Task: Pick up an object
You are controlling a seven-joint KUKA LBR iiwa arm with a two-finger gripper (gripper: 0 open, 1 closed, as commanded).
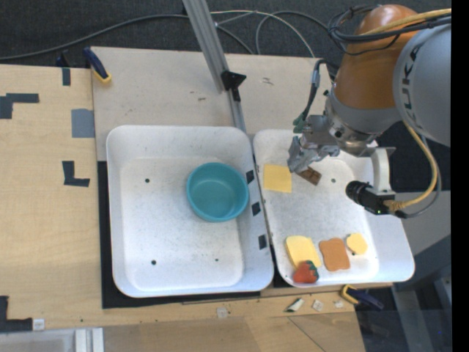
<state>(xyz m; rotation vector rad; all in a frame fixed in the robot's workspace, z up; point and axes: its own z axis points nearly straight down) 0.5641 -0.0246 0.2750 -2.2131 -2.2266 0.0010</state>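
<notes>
Premises: a robotics laboratory or test cell, not a domestic setting. Evidence: an industrial arm [396, 64] with orange band stands over a plain plywood worktop [44, 196] marked with grey tape patches [82, 122]. Two white bins [132, 270] sit side by side on it. Loose black cables [146, 28] trail across dark carpet, and a bare aluminium strut [209, 39] rises from the worktop.

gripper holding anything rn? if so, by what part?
Cannot tell. The gripper is low in the right bin, next to a small brown piece and a yellow slice; any hold is hidden.
</notes>
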